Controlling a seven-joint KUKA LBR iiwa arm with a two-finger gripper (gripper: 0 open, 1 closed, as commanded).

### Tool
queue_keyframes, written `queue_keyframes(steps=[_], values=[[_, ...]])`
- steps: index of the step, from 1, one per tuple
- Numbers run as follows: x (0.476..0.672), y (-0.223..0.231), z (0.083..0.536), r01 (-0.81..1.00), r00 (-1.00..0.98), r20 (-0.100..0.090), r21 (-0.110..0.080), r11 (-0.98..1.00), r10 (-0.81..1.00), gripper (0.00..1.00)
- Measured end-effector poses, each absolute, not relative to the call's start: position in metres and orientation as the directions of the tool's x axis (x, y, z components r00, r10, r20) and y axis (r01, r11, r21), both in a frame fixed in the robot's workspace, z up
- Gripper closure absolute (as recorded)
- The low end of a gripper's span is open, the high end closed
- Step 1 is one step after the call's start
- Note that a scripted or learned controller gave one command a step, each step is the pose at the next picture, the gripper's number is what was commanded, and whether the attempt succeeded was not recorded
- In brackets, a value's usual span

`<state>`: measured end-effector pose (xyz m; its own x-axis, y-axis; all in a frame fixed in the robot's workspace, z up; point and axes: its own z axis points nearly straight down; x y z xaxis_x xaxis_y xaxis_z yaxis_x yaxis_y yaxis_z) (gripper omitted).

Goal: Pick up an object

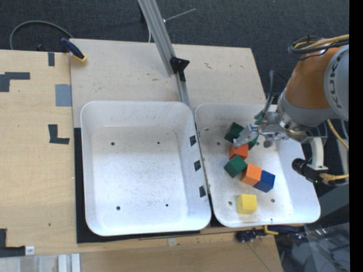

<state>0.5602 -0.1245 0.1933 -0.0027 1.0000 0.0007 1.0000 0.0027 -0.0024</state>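
- The gripper (248, 137) is low in the right bin (295, 205), toward that bin's 11 o'clock area; the grey arm (309, 92) with its orange band enters from 3 o'clock.
- Whether the gripper is wide, narrow or holding anything, I cannot tell; the view is too blurred there.
- A dark green block (233, 132) lies just at the gripper's 10 o'clock, touching or nearly touching it.
- An orange block (239, 151) sits just at the gripper's 6 o'clock, partly under it.
- A second green block (235, 166) lies at 6 o'clock from that orange block, just beside it.
- A second orange block (251, 174) sits at 4 o'clock from the second green block, touching a blue block (265, 181) on its 3 o'clock side.
- A yellow block (247, 203) lies apart from the cluster, toward the right bin's 6 o'clock edge.
- The left bin (91, 152) stands beside the right bin at its 9 o'clock, their rims meeting.
- Both bins rest on the tabletop (34, 152), which carries grey tape marks.
- A metal rail (159, 30) slants from 12 o'clock down to the bins' shared rim.
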Motion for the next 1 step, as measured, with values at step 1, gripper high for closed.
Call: queue_keyframes(steps=[1], values=[[0.5602, -0.1249, 0.1935, 1.0, -0.003, 0.0, -0.002, 0.003, 1.0, 0.0]])
